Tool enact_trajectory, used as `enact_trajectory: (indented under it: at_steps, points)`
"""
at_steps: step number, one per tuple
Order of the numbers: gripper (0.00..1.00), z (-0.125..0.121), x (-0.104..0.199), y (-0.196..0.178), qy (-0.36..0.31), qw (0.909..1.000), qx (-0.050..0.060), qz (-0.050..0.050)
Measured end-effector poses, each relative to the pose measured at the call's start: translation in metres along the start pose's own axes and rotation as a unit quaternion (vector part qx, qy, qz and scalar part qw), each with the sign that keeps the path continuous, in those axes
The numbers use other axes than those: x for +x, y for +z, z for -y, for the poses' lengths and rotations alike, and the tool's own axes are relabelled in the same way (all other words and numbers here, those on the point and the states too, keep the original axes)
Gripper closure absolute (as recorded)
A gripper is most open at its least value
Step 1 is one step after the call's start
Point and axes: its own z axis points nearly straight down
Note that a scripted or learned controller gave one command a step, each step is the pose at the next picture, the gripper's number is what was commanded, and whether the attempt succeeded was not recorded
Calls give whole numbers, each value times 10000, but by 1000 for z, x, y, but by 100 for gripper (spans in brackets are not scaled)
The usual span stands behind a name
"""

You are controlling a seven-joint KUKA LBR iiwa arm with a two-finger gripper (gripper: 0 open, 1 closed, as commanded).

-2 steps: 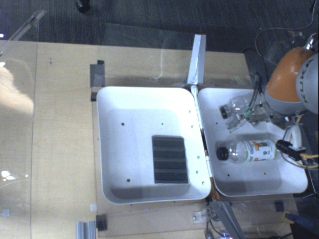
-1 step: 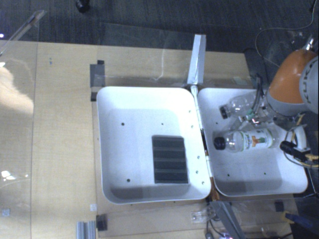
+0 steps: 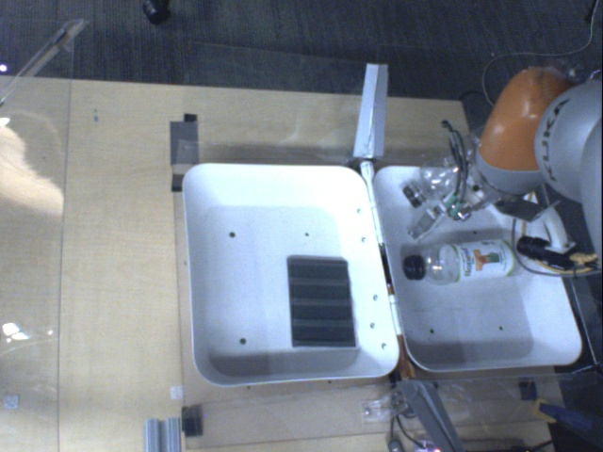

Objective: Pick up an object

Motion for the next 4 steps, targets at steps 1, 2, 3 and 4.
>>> enact_trajectory:
  at_steps: [1,2,3,4]
  points:
    - [0,40,42,-2,-808,9967,-66,29]
    - [100,37,41,-15,-807,9967,-111,58]
    - [0,38,42,-14,-808,9967,-99,45]
    - [0,3,9,9,-266,9976,479,-418]
